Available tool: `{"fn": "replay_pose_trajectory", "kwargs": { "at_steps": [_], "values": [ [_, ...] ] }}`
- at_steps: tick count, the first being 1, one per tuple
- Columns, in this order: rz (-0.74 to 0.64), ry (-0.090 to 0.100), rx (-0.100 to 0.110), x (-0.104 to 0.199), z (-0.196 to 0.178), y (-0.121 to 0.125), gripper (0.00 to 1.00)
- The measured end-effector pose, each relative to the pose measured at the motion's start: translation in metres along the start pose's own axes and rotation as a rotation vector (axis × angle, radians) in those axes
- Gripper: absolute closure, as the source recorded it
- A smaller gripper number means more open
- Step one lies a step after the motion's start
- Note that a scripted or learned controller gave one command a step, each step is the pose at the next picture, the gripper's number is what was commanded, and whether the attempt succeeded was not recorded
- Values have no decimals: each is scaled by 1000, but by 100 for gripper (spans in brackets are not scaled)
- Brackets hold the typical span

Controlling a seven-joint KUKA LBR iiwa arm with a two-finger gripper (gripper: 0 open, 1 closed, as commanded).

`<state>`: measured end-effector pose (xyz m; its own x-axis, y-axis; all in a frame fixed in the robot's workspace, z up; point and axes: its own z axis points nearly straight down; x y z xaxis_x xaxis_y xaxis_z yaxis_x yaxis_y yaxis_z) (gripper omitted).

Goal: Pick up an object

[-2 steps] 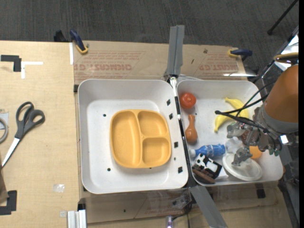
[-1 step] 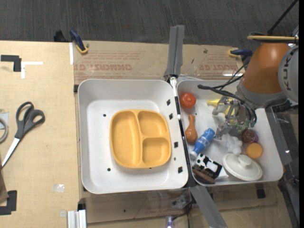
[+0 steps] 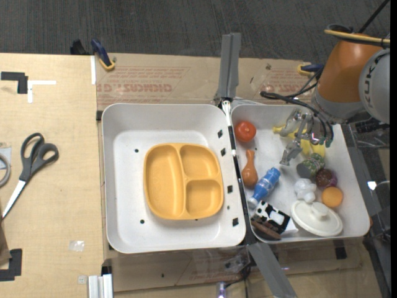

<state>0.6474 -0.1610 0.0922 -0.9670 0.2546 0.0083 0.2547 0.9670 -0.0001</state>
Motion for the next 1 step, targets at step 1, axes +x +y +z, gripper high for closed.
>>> {"fn": "replay_pose_trajectory", "kwargs": {
  "at_steps": [1],
  "values": [
    [98, -5, 0, 11, 1, 51, 0]
  ]
}}
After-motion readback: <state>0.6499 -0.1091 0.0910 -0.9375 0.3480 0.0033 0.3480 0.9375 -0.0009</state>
